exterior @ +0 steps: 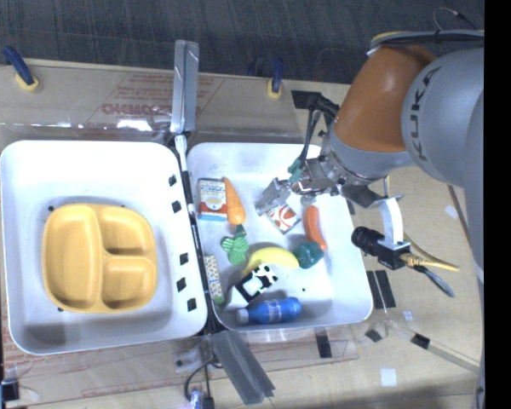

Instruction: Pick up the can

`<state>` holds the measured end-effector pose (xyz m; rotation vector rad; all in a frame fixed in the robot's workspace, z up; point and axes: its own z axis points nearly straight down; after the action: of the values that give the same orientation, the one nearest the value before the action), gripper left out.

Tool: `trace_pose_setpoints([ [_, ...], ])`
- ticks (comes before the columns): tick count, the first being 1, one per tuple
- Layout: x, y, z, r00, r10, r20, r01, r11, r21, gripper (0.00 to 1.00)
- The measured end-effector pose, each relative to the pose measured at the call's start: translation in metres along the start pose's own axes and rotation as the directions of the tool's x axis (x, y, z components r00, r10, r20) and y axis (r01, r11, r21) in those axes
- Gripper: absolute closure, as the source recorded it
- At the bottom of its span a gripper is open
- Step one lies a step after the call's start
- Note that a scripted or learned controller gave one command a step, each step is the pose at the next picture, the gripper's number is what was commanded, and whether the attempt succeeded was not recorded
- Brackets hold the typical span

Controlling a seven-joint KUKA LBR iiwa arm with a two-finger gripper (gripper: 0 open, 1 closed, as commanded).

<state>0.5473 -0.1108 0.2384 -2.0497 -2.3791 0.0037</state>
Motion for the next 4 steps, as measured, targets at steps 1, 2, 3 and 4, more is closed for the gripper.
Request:
trace_pose_setpoints([
  [1,-0.086,0.041,0.105,1.000,-0.006,0.001,0.006,1.000,-0.001,0.00],
  [2,-0.075,0.043,0.147,1.000,0.005,0.000,-0.005,1.000,0.000,0.00],
  [3,-0.075,0.043,0.147,1.000,0.005,0.000,-0.005,1.000,0.000,0.00],
  [4,-0.075,0.044,0.137,1.000,0.000,0.001,0.000,1.000,-0.001,1.00],
])
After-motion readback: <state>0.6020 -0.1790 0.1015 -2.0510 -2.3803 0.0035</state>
